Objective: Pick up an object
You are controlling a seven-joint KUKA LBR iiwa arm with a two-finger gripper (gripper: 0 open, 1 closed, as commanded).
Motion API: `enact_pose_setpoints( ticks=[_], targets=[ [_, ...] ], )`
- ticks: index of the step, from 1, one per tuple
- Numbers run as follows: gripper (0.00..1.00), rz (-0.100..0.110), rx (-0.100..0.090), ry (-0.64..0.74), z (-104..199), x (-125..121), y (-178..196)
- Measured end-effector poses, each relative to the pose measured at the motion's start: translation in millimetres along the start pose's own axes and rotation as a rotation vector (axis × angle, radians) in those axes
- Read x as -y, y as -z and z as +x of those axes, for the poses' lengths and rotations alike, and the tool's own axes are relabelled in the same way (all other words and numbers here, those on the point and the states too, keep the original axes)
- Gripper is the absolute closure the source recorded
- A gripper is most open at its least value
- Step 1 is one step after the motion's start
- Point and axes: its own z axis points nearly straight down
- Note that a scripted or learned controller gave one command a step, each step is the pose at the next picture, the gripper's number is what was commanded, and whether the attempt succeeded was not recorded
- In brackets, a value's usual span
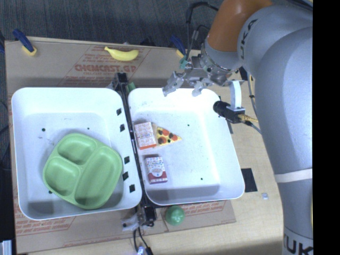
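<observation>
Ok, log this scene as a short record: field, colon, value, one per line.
left bin: green divided plate
right bin: two small red-and-white boxes, pizza slice toy
outside bins: banana on cardboard behind, green ball in front
pincer: open, above right bin's far edge, holding nothing
arm: reaches in from the right
task status: nothing picked up yet
</observation>
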Motion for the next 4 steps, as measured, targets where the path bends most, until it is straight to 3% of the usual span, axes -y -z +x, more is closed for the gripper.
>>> enact_pose_setpoints(
  ticks=[1, 2, 3, 4],
  targets=[
    [0.0, 0.008, -0.001, 0.0, -67, 2, -99],
    [0.0, 0.006, -0.002, 0.001, -42, 51, -132],
    [0.0, -0.001, 0.0, 0.0, -97, 0, -86],
    [0.0, 0.009, -0.003, 0.001, -57, 103, -133]
  ],
)
